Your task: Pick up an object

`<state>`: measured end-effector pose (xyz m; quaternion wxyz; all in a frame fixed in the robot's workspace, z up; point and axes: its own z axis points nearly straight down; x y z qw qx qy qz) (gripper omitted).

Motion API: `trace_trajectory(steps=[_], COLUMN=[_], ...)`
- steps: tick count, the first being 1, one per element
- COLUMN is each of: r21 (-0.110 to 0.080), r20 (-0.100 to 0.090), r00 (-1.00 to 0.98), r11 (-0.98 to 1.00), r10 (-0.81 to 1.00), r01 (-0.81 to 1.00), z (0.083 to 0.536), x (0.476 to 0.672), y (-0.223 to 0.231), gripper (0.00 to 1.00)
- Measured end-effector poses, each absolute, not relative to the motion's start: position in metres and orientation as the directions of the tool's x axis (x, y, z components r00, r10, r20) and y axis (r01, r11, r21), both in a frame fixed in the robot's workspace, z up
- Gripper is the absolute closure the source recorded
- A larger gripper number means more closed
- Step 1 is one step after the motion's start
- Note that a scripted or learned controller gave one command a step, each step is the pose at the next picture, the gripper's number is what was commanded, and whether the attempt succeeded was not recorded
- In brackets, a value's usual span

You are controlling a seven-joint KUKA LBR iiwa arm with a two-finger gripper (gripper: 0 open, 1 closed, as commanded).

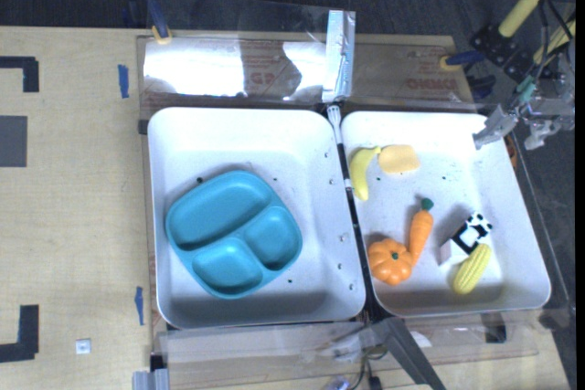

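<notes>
Nothing lifted yet; the whole pick is judged to remain.
The gripper [498, 125] hangs at the bin's rim; its state cannot be told. The corn [471, 269] lies below it, well apart.

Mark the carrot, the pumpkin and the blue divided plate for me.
carrot [420, 233], camera view, middle of its orange body.
pumpkin [391, 260], camera view, centre of its top.
blue divided plate [189, 219], camera view, rim at its left side.
</notes>
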<state>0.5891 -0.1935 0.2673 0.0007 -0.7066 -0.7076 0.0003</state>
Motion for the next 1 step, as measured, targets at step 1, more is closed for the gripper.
trace_trajectory(steps=[1], r21=[-0.004], r20=[0.004], r00=[-0.312], r11=[0.312], r10=[0.950], r01=[0.950], z=[0.1368], x=[0.5406], y=[-0.1853], gripper=[0.00])
